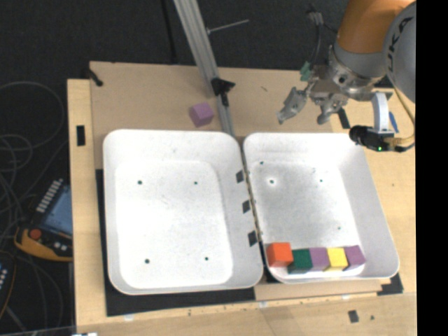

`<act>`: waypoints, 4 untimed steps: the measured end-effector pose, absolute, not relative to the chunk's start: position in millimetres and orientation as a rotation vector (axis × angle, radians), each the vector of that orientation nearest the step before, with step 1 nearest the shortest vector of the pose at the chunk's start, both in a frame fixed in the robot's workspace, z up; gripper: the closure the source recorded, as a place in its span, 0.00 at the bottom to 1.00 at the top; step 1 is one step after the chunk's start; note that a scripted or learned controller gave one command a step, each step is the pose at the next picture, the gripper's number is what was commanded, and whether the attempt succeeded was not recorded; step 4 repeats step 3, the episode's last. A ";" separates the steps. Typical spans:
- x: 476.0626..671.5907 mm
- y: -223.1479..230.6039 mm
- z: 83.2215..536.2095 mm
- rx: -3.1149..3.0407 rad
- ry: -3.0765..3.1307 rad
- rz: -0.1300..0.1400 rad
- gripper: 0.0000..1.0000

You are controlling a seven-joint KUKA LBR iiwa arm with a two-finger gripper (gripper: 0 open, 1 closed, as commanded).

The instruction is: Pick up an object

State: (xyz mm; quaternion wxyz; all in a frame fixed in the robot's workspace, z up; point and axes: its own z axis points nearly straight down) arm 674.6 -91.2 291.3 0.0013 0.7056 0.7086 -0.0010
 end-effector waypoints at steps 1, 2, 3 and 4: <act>679.1 -55.6 191.6 2.221 2.229 -0.008 0.00; 633.8 -127.5 134.0 2.231 2.216 -0.012 0.00; 671.7 -175.9 96.2 2.223 2.217 -0.002 0.00; 671.7 -175.9 96.2 2.223 2.217 -0.002 0.00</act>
